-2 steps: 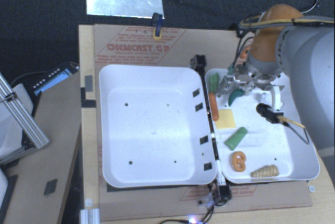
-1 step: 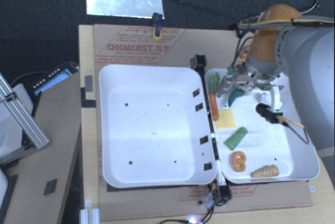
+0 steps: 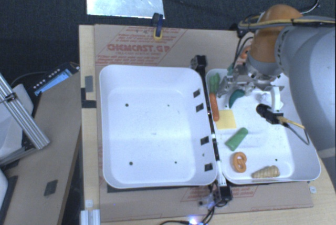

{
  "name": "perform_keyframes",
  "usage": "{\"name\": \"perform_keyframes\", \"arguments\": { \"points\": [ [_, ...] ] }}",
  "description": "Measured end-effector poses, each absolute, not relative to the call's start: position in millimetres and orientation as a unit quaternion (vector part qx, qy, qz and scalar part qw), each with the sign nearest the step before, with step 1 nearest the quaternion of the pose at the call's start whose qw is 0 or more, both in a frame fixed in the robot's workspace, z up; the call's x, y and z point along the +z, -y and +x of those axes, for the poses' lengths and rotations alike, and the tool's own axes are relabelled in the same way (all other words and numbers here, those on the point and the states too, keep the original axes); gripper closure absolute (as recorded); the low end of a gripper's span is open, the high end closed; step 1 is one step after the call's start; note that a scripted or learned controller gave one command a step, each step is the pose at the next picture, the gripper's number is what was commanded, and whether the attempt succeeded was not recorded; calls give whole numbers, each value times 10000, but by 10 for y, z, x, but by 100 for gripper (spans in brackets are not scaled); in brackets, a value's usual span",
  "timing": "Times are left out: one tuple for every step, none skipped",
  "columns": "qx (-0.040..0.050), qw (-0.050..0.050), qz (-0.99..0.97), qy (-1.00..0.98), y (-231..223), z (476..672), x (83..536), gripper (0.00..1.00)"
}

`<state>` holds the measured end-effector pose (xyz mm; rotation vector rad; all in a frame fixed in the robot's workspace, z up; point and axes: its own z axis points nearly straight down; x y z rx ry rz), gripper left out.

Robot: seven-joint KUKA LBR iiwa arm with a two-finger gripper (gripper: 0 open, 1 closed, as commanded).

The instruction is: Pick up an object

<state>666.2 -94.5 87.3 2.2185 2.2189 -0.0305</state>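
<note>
The bench (image 3: 89,176) carries two shallow white bins side by side, and the grey arm (image 3: 310,61) leans in over the right bin (image 3: 299,161) from the far side. The left bin (image 3: 152,124) sits bare beside it, the two touching along their shared edge.

Everything worth picking lies in the right bin. A flat yellow square (image 3: 227,119) rests near the middle, with a green cylinder (image 3: 237,138) just below it, tilted. An orange stick (image 3: 214,105) runs along the bin's left wall. Nearer me are an orange pretzel-shaped piece (image 3: 239,161) and a tan cone (image 3: 265,171), close together but not touching.

The hand (image 3: 237,91) hangs low at the bin's far end, right over a small teal piece (image 3: 236,96). I can't tell from here whether its fingers are apart or closed, nor whether the teal piece is between them.

If teal is the target, I'd judge the best course is to come down straight, centre on it, and close fully before lifting, since the orange stick nearby could get nudged.
</note>
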Motion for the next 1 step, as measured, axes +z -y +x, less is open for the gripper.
{"name": "perform_keyframes", "arguments": {
  "points": [
    [-75,-12,7073,-7069,975,6664,869,0]
  ]
}}
